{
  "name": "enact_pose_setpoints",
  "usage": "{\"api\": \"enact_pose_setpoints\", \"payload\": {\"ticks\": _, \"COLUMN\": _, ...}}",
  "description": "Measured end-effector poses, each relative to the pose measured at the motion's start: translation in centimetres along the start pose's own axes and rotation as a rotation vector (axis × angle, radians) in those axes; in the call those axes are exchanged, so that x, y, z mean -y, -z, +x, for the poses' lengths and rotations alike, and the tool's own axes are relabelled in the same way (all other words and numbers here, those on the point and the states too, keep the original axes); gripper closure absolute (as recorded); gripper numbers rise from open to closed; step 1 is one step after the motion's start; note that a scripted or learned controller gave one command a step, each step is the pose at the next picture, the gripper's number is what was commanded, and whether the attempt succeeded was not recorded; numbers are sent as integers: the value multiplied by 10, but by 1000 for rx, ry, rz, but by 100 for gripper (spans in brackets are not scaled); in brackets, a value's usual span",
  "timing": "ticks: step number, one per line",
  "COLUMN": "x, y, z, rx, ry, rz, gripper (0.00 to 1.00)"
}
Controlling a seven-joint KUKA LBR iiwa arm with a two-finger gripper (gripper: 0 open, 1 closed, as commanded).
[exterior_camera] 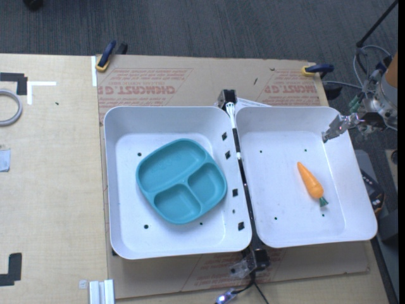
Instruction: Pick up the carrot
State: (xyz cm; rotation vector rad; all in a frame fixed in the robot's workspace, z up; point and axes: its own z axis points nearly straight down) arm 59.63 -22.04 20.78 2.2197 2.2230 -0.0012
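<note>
The carrot lies loose on the floor of the right bin, toward its right side with its green tip pointing near, while the jaws hover over that bin's far right rim, well apart from it, their state impossible to tell, and a blue divided plate sits in the left bin.

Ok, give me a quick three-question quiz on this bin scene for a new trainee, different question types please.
1. True or false: the carrot lies in the same bin as the blue divided plate.
2. Multiple choice: where is the gripper? A) clamped around the carrot B) over the upper right rim of the right bin, apart from the carrot C) above the plate
3. Fill in: the carrot's green end points toward the ____ edge of the camera view.

Key: 1 false; 2 B; 3 bottom
</note>
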Motion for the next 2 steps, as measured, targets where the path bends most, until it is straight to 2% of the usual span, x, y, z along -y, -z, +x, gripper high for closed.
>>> {"api": "enact_pose_setpoints", "payload": {"ticks": 1, "x": 25, "y": -115, "z": 34, "rx": 0, "ry": -2, "rz": 0, "gripper": 0}}
{"api": "enact_pose_setpoints", "payload": {"ticks": 2, "x": 25, "y": -104, "z": 33, "rx": 0, "ry": -4, "rz": -1, "gripper": 100}}
